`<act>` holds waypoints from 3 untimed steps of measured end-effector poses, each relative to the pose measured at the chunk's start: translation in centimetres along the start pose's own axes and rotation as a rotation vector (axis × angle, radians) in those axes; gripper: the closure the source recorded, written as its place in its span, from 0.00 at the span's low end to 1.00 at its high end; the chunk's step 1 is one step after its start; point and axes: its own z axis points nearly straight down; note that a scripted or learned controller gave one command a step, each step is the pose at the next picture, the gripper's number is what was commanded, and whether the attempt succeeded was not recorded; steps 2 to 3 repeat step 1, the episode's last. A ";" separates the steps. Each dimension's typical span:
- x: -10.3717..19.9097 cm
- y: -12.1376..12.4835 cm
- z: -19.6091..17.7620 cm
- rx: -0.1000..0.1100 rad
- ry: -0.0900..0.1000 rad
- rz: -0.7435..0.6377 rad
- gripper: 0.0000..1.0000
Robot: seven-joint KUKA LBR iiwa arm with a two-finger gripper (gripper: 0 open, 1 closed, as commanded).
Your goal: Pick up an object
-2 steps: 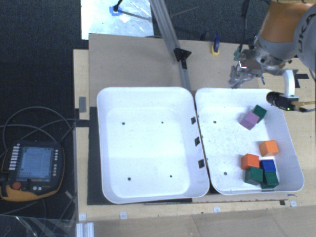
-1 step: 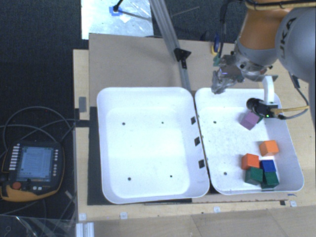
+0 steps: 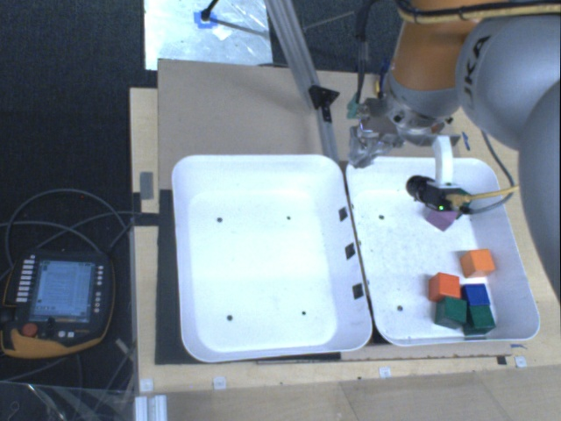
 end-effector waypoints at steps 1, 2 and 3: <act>5.3 0.0 0.3 -0.001 0.001 -0.001 1.00; 5.3 0.0 0.3 -0.001 0.001 -0.001 1.00; 5.3 0.0 0.3 -0.001 0.001 -0.001 1.00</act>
